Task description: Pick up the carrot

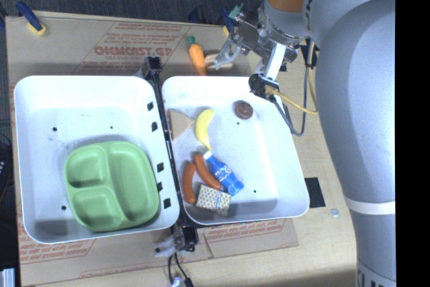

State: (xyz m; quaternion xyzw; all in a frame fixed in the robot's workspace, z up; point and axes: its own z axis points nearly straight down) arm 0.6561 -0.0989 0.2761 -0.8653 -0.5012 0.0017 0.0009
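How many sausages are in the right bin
2. Both lie in the right bin near its front left: one sausage by the left wall, the other sausage just right of it, against the blue packet. Others could be hidden underneath.

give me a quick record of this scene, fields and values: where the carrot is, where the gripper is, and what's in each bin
carrot: on the brown board behind the right bin, outside both bins
gripper: beside the carrot, on its right in the view, not holding it
left bin: green divided tray
right bin: banana, two sausages, blue packet, patterned packet, brown round item
task state: carrot not yet picked up
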